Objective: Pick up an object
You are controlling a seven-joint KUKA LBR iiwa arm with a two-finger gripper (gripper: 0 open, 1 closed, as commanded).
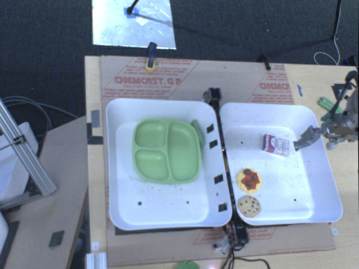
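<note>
In the right bin (314,206) lie three small items. A red and white carton (276,144) rests on its side near the middle. A toy pizza (248,180) with red topping sits toward the bin's left wall, and a chocolate-chip cookie (248,206) lies just in front of it. My gripper (321,137) hangs at the right bin's right rim, a little right of the carton and apart from it. Nothing is seen held in it.
The left bin (120,206) holds a light green divided plate (167,151). A black divider strip (220,150) runs between the bins. A yellow clamp (151,58) sits at the bench's back edge, and cables trail at the front (235,245).
</note>
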